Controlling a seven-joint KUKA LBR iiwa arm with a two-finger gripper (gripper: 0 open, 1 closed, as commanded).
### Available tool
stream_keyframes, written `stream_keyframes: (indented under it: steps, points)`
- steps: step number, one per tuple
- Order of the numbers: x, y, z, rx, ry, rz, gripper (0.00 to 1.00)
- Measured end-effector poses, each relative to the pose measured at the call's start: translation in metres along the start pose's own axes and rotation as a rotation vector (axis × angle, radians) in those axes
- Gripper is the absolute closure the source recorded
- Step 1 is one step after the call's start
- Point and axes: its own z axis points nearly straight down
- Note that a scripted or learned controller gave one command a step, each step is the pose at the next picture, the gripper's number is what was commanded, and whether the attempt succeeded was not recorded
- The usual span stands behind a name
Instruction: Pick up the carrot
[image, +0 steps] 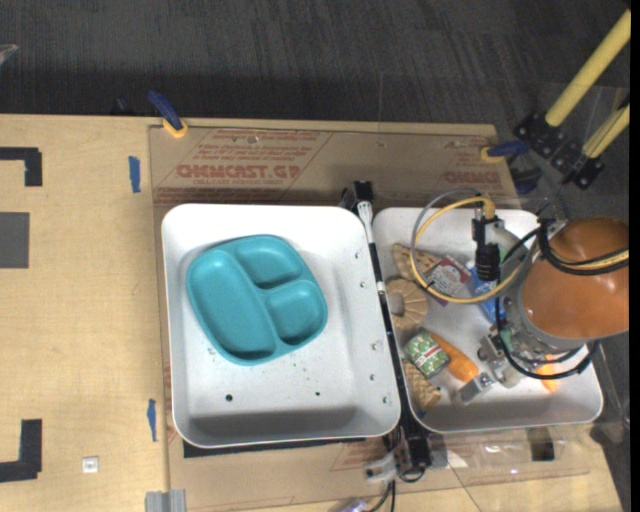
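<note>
Orange and bulky, the arm's wrist band (578, 280) sits closest to the lens and blots out much of the right bin (580, 408), with looping yellow and black cables (450, 245) draped across the clutter beneath it. Below the band the gripper (487, 378) reaches down toward the bin's front half, and just beside it to the left lies the carrot (459, 366), a short orange piece resting on the bin floor next to a green packet (427, 352). Whether the fingers are spread or pinched I cannot tell; they appear as a small grey tangle at the wrist's lower edge, and nothing is visibly held between them. The main risk, as I judge it, is a miss or a wrong grab: the carrot is hemmed by the green packet and by tan, biscuit-like pieces (405, 297) along the bin's left wall, so a closing finger could catch the packet or nudge the carrot aside. Its round shape would probably let it roll out of a loose pinch. Much of the right bin's rear contents is hidden under the wrist and cables, and a second orange glint (548, 375) below the band may be another object or a reflection. In the left bin (200, 400) a teal divided plate (257, 296) lies well apart from all this.
</note>
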Motion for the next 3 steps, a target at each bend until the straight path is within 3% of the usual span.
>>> stream_keyframes:
  steps: [1, 2, 3]
  points:
    - [-0.003, -0.004, -0.012, 0.011, -0.002, -0.002, 1.0]
    - [-0.024, -0.009, -0.003, -0.001, 0.02, -0.073, 1.0]
    - [-0.026, -0.01, -0.002, 0.004, 0.016, -0.073, 0.0]
